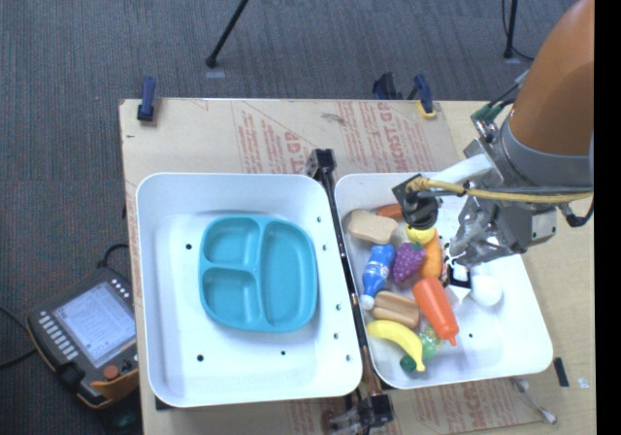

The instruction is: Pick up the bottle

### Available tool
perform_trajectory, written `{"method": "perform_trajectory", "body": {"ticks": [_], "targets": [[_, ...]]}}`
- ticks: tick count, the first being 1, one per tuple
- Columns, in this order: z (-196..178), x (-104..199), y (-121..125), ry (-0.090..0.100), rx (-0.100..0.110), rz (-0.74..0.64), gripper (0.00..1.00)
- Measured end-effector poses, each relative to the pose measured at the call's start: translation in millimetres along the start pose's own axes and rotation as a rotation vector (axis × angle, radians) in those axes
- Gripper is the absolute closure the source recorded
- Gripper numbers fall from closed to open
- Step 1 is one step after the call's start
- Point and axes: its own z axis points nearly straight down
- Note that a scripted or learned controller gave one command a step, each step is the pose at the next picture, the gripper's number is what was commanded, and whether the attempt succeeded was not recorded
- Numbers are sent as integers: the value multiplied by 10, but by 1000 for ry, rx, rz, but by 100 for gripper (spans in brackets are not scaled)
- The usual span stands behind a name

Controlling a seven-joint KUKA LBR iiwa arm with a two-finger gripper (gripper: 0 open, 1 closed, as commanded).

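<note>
Bottle [376, 270]: small, blue with a white cap, lying in the right bin [524, 351] among toy food, near that bin's left wall.
Neighbours: purple grapes [408, 261] touching its right side, a hot dog [396, 307] just below its cap.
Long axis: tilted, cap toward the lower left (roughly parallel to the divider).
End effector [475, 247]: over the bin's right half, beside a white ball [485, 289]; whether it is apart or together, I cannot tell.
Bearing: bottle lies to the left of the end effector, with the grapes between.
</note>
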Motion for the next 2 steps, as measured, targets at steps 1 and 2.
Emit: {"method": "perform_trajectory", "body": {"ticks": [1,2], "targets": [[-1285,69,-234,15,-7,-37,100],[-789,62,-259,5,-3,-7,100]]}}
